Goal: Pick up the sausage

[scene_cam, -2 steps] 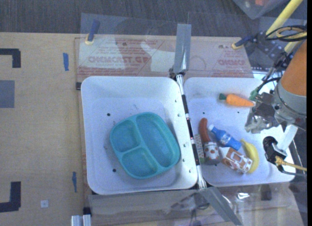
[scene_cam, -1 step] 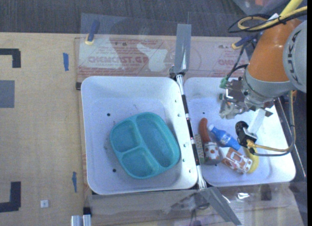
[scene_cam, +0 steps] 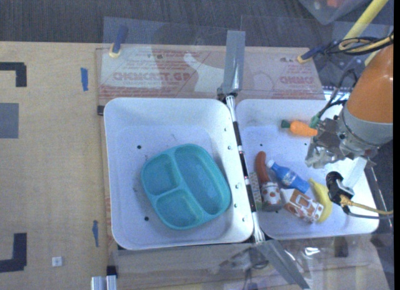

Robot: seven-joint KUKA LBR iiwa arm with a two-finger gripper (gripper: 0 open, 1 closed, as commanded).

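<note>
Leftmost, well away from the gripper [scene_cam: 320, 155], a teal divided plate [scene_cam: 185, 185] lies in the left bin [scene_cam: 119, 120]. Across the divider, in the right bin [scene_cam: 262, 117], the sausage [scene_cam: 260, 165] lies lengthwise by the inner wall, left of the gripper and apart from it. Nearer, a small blue-capped bottle [scene_cam: 288, 176] and a carton [scene_cam: 301, 205] lie below-left of it, a banana [scene_cam: 322, 200] beneath it. An orange carrot [scene_cam: 300, 127] sits just up-left. Whether the gripper is spread or closed, I cannot tell.

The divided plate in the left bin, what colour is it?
Teal, a blue-green: the three-compartment plastic plate shows clearly in the camera view, lying in the left white bin.
</note>
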